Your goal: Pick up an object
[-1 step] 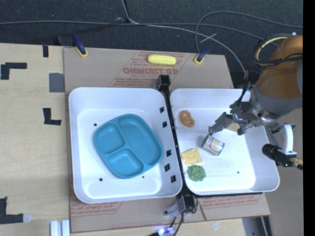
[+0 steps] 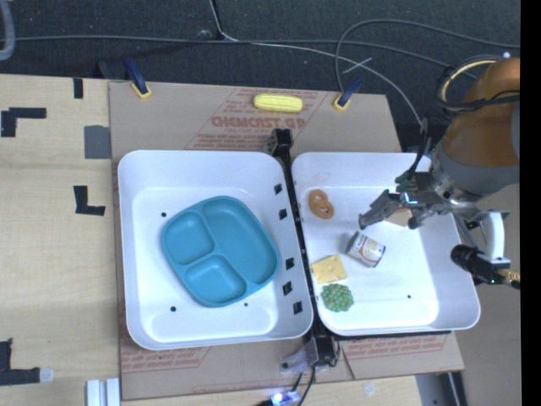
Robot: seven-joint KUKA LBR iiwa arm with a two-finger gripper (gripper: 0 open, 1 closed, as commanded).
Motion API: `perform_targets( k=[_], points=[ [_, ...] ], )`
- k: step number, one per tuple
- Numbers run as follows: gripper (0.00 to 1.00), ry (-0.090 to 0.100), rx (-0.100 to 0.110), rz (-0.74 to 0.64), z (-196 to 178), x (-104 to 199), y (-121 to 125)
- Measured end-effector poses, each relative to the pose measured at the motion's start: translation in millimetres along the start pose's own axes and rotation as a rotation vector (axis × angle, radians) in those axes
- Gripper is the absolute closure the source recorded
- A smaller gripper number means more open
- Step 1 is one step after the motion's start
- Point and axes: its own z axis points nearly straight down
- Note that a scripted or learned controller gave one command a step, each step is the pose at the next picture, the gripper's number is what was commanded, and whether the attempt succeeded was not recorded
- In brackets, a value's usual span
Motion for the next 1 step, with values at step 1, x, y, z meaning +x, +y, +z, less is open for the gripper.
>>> perform_targets(
  k=[1],
  points=[
    [0.00, 0.001, 0.005, 0.001, 64.1, -1.7, -2.6]
  ],
)
